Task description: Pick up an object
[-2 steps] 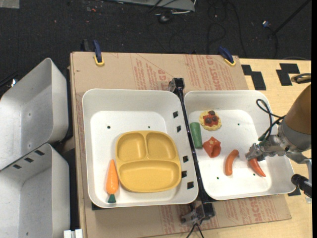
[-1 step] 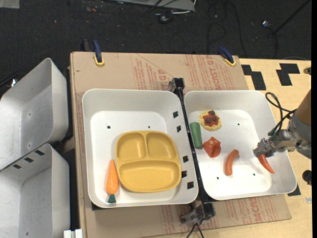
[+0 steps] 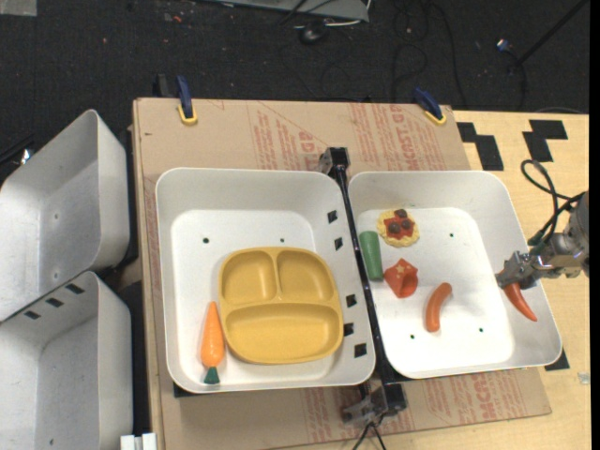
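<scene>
Red chili pepper [image 3: 521,302] between the fingers [image 3: 518,268] (right bin's [image 3: 487,187] edge)

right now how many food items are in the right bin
5. A small tart at the far end, a green pickle by the left wall, a red pepper piece mid-bin, a sausage nearer, and a red chili at the end effector by the right wall.

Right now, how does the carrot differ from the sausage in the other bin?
The carrot is orange with a green tip; the sausage is plain orange-red. The carrot tapers to a point, while the sausage has rounded ends. The carrot lies beside the yellow tray in the left bin; the sausage lies alone in the right. Both are long and lie flat.
</scene>
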`<state>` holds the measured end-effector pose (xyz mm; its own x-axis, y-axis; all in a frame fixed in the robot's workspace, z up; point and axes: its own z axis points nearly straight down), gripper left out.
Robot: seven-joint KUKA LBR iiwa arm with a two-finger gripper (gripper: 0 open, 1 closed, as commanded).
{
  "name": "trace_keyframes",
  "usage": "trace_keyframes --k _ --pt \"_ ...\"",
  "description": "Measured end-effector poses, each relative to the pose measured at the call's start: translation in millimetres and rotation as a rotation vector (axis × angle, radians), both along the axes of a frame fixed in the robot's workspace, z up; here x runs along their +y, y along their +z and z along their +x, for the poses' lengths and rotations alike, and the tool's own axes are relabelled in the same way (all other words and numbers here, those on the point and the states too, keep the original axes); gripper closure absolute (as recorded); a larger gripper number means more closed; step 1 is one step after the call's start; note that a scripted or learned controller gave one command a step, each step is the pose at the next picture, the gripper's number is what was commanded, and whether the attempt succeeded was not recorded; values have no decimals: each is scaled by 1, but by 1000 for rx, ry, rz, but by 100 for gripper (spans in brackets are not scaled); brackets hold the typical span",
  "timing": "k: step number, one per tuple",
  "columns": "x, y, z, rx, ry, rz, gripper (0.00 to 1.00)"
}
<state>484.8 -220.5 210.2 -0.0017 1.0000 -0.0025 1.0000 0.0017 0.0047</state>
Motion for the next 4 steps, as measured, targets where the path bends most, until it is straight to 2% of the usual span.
trace_keyframes --k 1,3,4 --pt "0 -4 0 4 -1 2 100" --pt "115 -9 16 5 7 5 100" --pt "164 4 35 3 7 4 100"
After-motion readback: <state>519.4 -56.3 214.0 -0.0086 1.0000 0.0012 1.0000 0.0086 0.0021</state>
